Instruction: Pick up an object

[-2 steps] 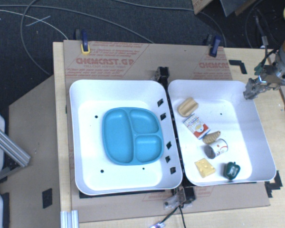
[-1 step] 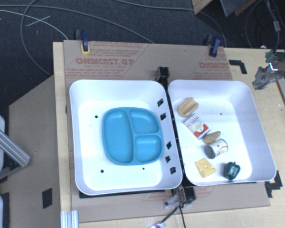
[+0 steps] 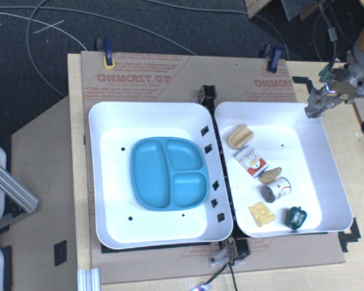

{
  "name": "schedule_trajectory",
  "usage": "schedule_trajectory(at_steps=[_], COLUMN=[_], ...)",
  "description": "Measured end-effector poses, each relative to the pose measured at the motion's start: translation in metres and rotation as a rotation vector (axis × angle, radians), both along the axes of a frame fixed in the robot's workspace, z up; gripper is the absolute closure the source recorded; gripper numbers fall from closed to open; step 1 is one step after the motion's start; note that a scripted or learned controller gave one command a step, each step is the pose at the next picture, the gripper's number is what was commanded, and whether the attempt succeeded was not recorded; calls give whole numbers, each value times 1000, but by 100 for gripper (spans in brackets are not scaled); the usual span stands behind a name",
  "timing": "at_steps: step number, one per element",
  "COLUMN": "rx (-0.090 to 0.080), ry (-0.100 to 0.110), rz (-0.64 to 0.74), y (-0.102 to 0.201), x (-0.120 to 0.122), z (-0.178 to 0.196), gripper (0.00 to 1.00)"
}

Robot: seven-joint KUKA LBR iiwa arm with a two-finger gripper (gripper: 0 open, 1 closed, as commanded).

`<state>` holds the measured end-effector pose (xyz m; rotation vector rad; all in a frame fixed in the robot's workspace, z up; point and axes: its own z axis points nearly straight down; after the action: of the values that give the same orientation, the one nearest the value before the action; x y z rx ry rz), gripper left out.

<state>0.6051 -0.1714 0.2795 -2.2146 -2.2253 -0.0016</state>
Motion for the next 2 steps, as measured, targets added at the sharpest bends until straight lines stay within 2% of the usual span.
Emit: schedule_trajectory(at_steps=[2], rx=[1], ry=[1], rz=[1], y=[99], x=[-15], z=[-6], gripper=[100])
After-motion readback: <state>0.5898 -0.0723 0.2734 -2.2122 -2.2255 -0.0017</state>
